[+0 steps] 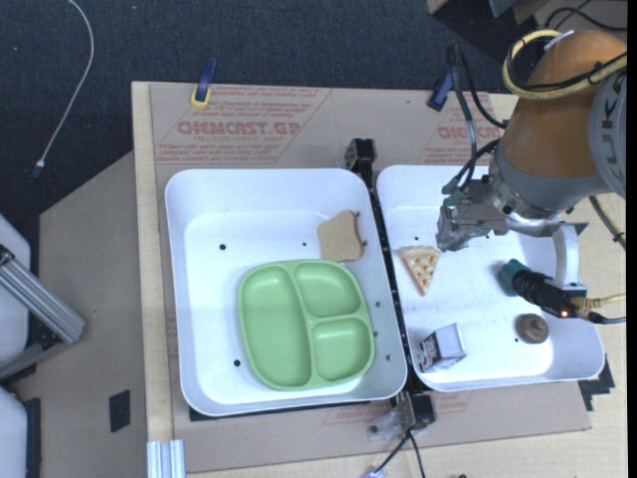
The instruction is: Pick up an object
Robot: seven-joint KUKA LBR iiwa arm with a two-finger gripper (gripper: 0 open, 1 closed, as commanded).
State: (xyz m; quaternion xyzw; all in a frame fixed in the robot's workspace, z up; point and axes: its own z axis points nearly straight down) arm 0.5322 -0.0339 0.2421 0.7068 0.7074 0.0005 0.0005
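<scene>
- Hovering over the right shallow white bin (478,312), the grey two-finger gripper (450,235) sits just up-right of the nearest candidate; can't tell from this angle whether it is released or clenched, and nothing visible in its grasp.
- Likely target: small triangular toy pizza slice, orange-yellow w/ red spots (420,268), lying flat near the bin's left wall, tip pointing down the view.
- Handling (judgement only): prob. light and stiff plastic, low profile, so a shallow pinch may slip. Best hold is across the two long edges near the wide crust end.
- Risk: the divider wall is close, so little room on that side.
- Other options in the same bin: small grey-silver boxy item (442,347) and brown round disc (533,328), both well apart from the gripper.
</scene>
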